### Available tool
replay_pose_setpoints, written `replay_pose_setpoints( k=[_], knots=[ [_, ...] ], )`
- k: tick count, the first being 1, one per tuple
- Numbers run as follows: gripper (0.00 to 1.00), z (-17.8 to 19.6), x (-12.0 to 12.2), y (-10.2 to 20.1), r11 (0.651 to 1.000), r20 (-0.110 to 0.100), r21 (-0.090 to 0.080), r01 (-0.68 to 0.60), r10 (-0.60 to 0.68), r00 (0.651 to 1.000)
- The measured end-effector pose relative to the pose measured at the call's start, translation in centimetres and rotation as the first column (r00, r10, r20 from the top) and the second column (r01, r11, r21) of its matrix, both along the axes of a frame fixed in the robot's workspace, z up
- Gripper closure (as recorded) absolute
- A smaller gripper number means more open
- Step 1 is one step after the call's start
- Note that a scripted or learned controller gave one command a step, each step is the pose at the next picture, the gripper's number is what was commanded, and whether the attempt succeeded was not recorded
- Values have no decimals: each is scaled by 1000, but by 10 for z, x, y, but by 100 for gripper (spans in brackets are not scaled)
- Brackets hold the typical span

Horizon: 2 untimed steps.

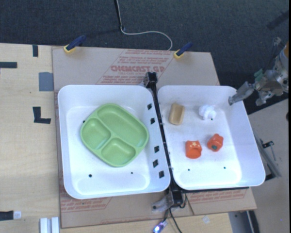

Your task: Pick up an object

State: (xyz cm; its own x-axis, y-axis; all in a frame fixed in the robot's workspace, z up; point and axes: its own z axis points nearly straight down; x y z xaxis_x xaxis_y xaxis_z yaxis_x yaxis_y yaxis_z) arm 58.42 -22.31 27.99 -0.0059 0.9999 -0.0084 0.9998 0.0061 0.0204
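The right bin (242,144) holds a tan block (176,114) near its left wall and a small white object (207,112) further right. Two orange-red pieces lie closer to the front, one (193,149) beside the other (215,142). My gripper (246,96) hangs at the bin's far right corner, above the rim. It is apart from every object, with the white one nearest, down and to its left. Nothing shows in its grasp.
A green divided plate (115,134) lies in the left bin (70,144). A black divider (158,130) runs between the bins. Both rest on a cardboard sheet (131,67) held by clamps (74,43). A white cable (136,32) crosses the dark floor behind.
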Motion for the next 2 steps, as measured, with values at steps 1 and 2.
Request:
replay_pose_setpoints(
  k=[1, 2],
  knots=[
    [0, -183, -55, 1, 1000, -17, 8, 3, -3, 1000],
    [100, -176, -57, 1, 1000, -23, 10, 5, -4, 1000]
  ],
)
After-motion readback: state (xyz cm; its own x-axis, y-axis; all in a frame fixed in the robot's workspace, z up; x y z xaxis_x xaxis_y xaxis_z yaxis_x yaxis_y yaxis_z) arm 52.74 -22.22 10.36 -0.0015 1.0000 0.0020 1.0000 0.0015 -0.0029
